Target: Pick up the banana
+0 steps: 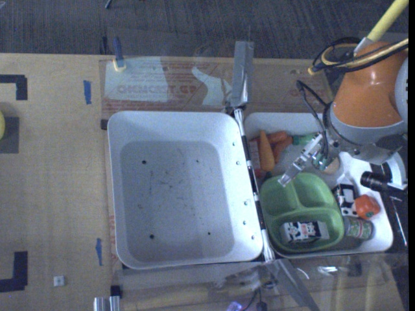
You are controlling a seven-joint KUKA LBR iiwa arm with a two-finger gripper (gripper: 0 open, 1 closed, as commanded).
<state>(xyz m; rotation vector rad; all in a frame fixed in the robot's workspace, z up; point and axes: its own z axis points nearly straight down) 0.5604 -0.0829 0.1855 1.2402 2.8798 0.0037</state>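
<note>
Nearest the camera, the front rims of the two bins are seen side by side on the wooden bench (52, 193), their inner walls nearly touching along a narrow seam. The left bin (117, 173) is bounded by rounded white walls, and its wide grey floor is left open for movement. The right bin (384, 240) is crowded: a small black-and-white carton (302, 230) lies at the near edge of a green divided tray (305, 203), with a dark green can (358, 228) just beside the tray on its right and a small orange object (366, 205) behind the can. Little free floor is left between these items and the walls. The gripper (288, 175) is held over the tray's far left rim; whether it is open or closed cannot be told, and nothing can be seen held in it. Farther back, two elongated orange pieces (266, 150) lie against the left wall. Which of the bin's items is the banana cannot be told, so its colour and shape cannot be described. The arm (369, 102) covers the far right corner, and dark carpet (194, 11) is seen beyond the bench.
</note>
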